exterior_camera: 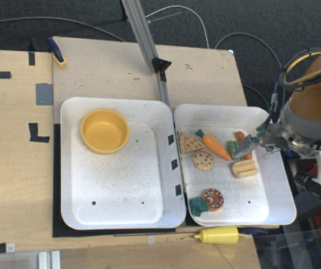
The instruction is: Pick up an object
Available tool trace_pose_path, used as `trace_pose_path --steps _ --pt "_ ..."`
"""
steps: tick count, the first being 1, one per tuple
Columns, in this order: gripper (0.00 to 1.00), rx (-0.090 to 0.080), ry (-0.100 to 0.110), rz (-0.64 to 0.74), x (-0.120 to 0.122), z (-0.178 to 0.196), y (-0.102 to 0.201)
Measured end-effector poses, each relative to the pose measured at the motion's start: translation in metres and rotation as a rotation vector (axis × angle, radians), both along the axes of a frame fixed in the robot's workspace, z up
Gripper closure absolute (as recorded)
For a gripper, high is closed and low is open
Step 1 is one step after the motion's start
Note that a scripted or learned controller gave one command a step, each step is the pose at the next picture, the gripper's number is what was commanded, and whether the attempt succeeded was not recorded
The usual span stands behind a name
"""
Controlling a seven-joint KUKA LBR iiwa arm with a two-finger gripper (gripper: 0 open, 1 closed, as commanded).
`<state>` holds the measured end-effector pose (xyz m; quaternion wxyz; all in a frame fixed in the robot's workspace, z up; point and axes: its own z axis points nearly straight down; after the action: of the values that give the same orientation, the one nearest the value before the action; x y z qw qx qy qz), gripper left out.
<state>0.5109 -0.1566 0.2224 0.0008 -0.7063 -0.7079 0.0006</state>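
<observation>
The right bin (273, 206) holds several toy foods: an orange carrot (216, 146), a tan wedge (189, 143), a spotted cookie (203, 161), a tan bread piece (244, 168), a brown donut (212, 198) with a green piece (197, 206) beside it, and a small red piece (239, 135). My gripper (244, 148) reaches in from the right, low over the bin. It sits just above the bread piece and next to a small green item (233, 147). Nothing is visibly held.
A yellow bowl (105, 130) stands at the back left of the left bin (121, 206). A yellow bottle (219, 235) lies on the bench in front of the right bin. A slanted metal pole (143, 32) ends at the bins' far edge.
</observation>
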Motion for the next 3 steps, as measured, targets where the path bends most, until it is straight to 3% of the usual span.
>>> trace_pose_path --steps 1,3 --pt "0.0 0.0 0.0 0.0 0.0 0.0 0.0" --pt "0.0 0.0 0.005 0.0 0.005 -0.094 0.006"
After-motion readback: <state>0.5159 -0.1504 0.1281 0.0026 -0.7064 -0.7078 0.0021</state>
